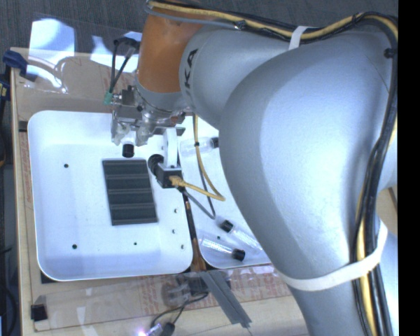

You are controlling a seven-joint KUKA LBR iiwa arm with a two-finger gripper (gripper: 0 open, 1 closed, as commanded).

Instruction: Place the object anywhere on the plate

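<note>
Arm: we see the big grey arm [301, 138] sweep in from the right, its orange band [159, 54] sitting over the top edge of the left bin.
Pincer: the gripper [129, 142] hangs over the upper middle of the left bin [56, 208], just above the ridged plate; we cannot tell how it is set, since the wrist hardware hides it.
Plate: we have a dark ridged rectangle [130, 191] lying flat in the middle of the left bin.
Object: we cannot make out any item between the fingers, and we spot none resting on the dark plate.
Right bin: we catch small clear tubes with black caps [224, 247] in the right bin [217, 264], mostly under the arm.
Cable: a yellow cable [206, 187] loops down beside the wall between the bins.
</note>
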